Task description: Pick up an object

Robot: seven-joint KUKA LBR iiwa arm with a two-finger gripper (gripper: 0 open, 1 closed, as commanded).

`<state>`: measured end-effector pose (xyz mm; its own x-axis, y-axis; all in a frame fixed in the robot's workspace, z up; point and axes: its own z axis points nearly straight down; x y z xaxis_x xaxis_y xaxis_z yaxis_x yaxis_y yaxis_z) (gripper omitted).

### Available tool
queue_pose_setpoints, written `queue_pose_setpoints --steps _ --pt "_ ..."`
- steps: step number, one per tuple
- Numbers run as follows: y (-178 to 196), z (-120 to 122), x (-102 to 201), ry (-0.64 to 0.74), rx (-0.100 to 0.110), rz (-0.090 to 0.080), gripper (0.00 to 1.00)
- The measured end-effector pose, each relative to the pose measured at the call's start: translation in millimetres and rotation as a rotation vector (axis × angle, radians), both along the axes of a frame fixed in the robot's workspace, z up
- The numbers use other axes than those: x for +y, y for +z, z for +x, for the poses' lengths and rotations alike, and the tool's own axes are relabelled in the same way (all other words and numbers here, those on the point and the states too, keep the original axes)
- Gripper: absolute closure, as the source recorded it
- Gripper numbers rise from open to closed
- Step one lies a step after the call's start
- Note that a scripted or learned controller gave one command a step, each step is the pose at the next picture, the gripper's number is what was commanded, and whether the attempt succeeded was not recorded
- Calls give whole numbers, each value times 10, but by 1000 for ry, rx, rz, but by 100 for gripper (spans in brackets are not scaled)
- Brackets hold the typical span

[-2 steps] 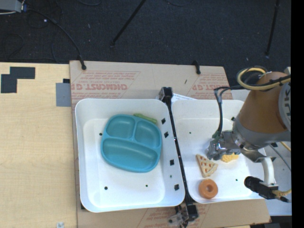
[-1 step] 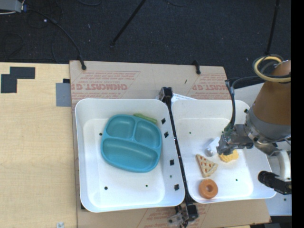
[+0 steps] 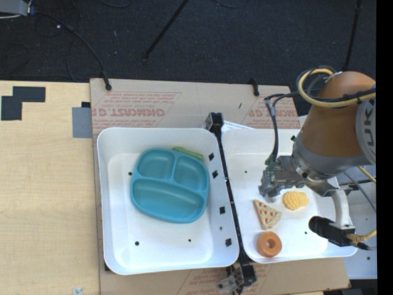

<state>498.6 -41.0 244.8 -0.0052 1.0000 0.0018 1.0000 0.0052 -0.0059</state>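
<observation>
Three toy foods: latticed wedge (image 3: 266,214), bumpy yellow lump (image 3: 295,200), orange ring (image 3: 269,244); grasp indiscernible.

Two white bins (image 3: 161,246) on cardboard (image 3: 142,102)

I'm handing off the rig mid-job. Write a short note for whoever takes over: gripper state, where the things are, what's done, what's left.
Gripper: low in the right bin, just left of the yellow toy and above the pizza wedge. Its state can't be read from this view.
Things: the orange ring lies near the right bin's front edge. The teal divided plate sits in the left bin, with a green item at its far rim.
Done: the arm is down among the toys.
Left: no pick confirmed, and all three toys lie on the bin floor. Grasp one and lift it.
</observation>
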Motion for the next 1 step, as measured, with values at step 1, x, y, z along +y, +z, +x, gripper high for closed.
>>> queue_pose_setpoints --steps 1 --pt "-83 -60 584 1 2 0 100"
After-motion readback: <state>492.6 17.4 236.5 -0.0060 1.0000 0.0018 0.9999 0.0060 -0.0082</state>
